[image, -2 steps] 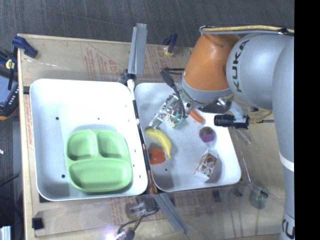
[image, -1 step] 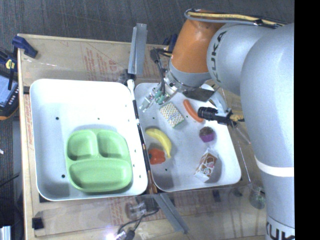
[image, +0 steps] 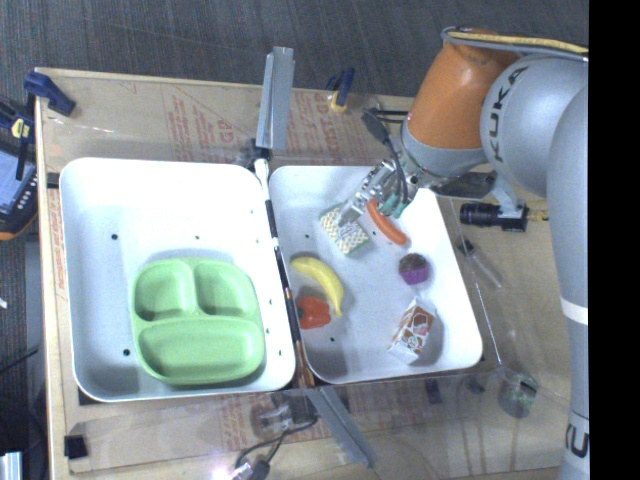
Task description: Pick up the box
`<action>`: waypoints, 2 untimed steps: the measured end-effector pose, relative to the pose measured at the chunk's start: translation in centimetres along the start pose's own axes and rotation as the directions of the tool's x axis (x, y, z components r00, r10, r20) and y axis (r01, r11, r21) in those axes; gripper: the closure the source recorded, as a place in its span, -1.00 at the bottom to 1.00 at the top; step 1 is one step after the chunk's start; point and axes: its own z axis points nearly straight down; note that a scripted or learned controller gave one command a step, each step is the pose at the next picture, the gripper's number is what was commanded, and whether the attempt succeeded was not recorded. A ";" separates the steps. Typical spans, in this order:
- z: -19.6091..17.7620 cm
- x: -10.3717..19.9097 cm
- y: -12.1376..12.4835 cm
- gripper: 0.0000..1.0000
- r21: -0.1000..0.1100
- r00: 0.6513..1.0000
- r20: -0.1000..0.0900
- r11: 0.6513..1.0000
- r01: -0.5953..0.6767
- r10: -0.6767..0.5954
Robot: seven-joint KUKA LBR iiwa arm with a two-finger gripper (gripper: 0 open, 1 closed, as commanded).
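End effector (image: 385,190) at right bin's (image: 455,298) far edge, grip state unclear, touching patterned box (image: 346,230) beside the hot dog (image: 385,223); risk: clips the hot dog or box slips.

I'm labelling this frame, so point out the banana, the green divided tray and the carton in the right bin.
banana (image: 322,280), camera view, middle of its curved body.
green divided tray (image: 198,320), camera view, ridge between its compartments.
carton (image: 415,332), camera view, its printed face.
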 end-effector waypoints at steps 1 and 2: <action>-1.3 3.4 1.1 1.00 -0.001 0.902 -0.005 0.902 0.432 -0.432; -2.7 3.4 -0.5 1.00 -0.001 0.763 -0.001 0.763 0.646 -0.646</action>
